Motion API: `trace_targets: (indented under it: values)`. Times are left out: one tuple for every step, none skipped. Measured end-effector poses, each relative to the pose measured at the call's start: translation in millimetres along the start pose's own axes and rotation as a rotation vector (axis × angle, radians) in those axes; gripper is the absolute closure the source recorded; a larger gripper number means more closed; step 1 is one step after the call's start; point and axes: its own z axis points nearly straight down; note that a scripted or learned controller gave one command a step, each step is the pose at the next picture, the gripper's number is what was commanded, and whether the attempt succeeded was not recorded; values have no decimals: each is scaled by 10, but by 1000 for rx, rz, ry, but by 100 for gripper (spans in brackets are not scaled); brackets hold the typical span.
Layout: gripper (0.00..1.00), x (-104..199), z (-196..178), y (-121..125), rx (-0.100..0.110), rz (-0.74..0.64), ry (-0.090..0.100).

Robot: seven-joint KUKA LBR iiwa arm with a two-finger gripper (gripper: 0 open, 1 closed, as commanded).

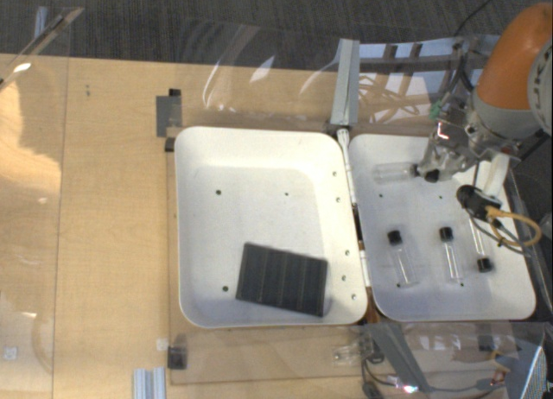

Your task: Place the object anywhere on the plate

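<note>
A dark ribbed rectangular plate [282, 279] lies flat in the left bin [207, 216], near its front edge. A clear tube with a black cap [393, 173] lies on its side at the back of the right bin [518, 294]. My gripper [432, 167] is low over the capped end of that tube, at or touching it. The grey wrist and orange band rise above it to the right. Three more clear tubes with black caps lie further forward in the right bin: one at the left [398, 256], one in the middle [448, 252], one at the right [479, 246].
A metal post [346, 86] stands behind the gap between the bins. A yellow and black cable [505, 216] loops off the wrist over the right bin's right side. The bins' raised rims meet in the middle [352, 216].
</note>
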Motion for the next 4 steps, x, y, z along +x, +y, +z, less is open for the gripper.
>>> trace_targets:
  values:
    - [100,847,244,307,0,-82,2]
    - [100,1756,259,-265,3,91,2]
    - [100,2623,497,-419,3,72,3]
    - [100,2507,303,-1451,2,-248,3]
